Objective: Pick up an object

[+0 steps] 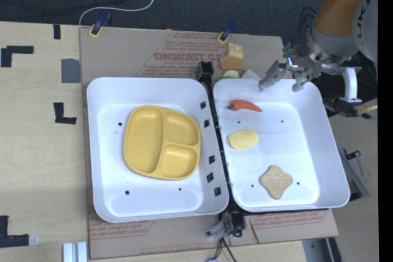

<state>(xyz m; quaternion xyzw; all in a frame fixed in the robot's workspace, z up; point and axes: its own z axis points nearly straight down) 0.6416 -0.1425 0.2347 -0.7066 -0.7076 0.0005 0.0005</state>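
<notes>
arm: enters from right, wrist bent down | claw point(284, 78): fingers spread apart, nothing between them

At the upper right of the frame the arm point(347, 6) shows a rounded orange band above a grey wrist housing, with thin dark cables looping over its top. Below the wrist sits a metallic, silver-grey mounting block. The claw point(284, 78) is grey metal with two slim fingers point(270, 78). A white bracket-like piece point(350, 84) sits at the wrist's right side.
</notes>
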